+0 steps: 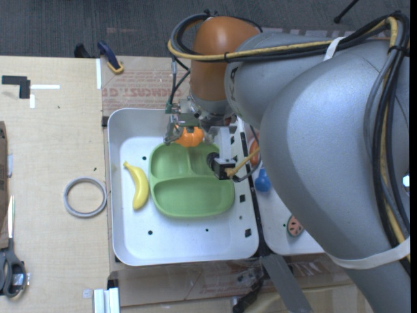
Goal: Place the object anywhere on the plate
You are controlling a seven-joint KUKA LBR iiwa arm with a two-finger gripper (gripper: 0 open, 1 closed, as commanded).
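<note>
I see my jaws (189,130) clamped on the orange (191,137), which sits between them right over the far rim of the plate (192,197) directly beneath.

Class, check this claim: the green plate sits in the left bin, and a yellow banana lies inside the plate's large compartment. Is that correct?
Not quite. The camera view shows the banana lying on the left bin floor, beside the green plate on its left, not inside a compartment. The plate does sit in the left bin.
</note>
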